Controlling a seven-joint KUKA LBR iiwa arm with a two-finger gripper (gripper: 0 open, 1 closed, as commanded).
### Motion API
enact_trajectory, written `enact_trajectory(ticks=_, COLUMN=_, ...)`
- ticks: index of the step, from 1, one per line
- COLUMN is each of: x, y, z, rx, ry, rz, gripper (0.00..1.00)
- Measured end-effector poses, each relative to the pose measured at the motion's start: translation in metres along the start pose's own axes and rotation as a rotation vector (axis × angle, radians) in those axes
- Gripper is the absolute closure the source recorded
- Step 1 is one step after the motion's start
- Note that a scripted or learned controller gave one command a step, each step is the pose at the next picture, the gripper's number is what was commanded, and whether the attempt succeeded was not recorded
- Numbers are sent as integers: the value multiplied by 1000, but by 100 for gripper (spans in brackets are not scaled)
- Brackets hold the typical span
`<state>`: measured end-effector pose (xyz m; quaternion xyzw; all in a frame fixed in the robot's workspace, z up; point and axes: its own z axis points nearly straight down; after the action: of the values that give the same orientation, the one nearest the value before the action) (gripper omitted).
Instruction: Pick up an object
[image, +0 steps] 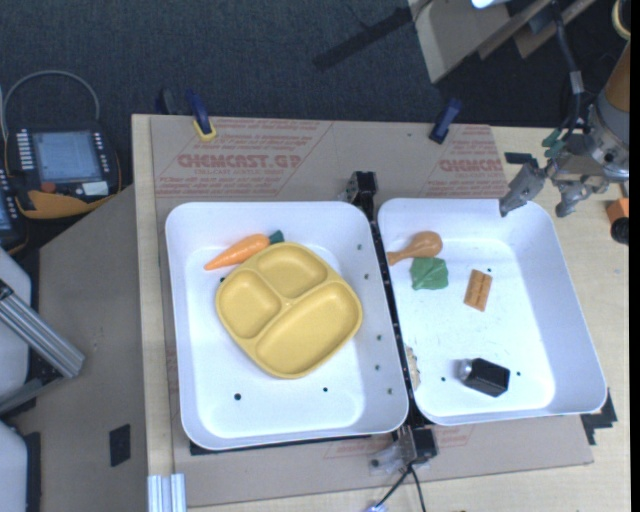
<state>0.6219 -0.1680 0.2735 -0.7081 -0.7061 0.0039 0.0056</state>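
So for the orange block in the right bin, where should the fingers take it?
Across the short width of the orange block, coming straight down. It lies flat with its long axis running roughly up-down, apart from the green piece, so both long sides are free.

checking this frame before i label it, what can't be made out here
- End effector, camera view: small, at the right bin's top right corner; its finger gap is unclear.
- Arm: cut off by the right edge.
- Carrot: its leafy end is partly hidden behind the yellow tray.
- Black object: too small to identify.
- Green piece and brown piece: too small to name.
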Motion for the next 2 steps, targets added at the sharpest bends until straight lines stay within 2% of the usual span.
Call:
enact_trajectory(ticks=1, x=1, y=2, z=-7, rx=-13, ry=-2, rz=-3, gripper=0)
enact_trajectory(ticks=2, x=-9, y=6, z=48, rx=-7, ry=-2, rz=-2, gripper=0)
